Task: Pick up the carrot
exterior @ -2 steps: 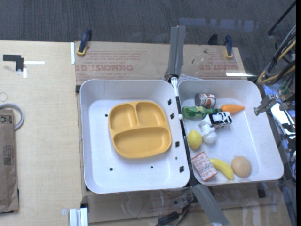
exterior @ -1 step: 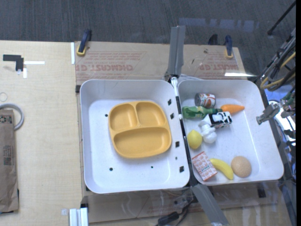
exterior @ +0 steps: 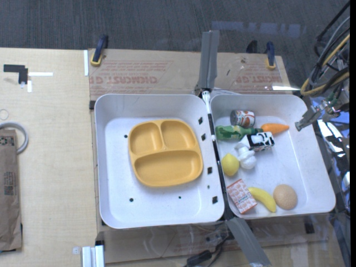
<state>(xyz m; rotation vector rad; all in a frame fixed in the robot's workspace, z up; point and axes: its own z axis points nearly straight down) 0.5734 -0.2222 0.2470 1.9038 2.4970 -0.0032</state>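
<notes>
- Looking at the near end of the right bin (exterior: 311, 166) first: egg (exterior: 285, 196), banana (exterior: 262, 199) & a small red-and-white box (exterior: 241, 196) sitting along the near wall, lemon (exterior: 230, 164) just beyond them.
- Mid-bin: white toy bits w/ a black-and-white piece (exterior: 259, 141) lying on top, green thing (exterior: 233, 132) left of it.
- Carrot (exterior: 275, 128) is lying flat toward the far side of the right bin, just right of the green thing, near the can (exterior: 242, 118). Nothing touching it, so pick isn't done yet.
- I'm hanging my gripper (exterior: 303, 124) at the right edge of that bin, right of the carrot & apart from it. Can't tell how it's set, too small & dark.
- Left to do, I reckon: move left over the carrot, drop, grip, lift.
- Left bin (exterior: 111, 166) is holding a yellow divided plate (exterior: 165, 152).
- Bench: pale wood on the left w/ a brown paper bag (exterior: 9, 188), cardboard under the far side of the bins, clamps holding it, dark carpet beyond.
</notes>
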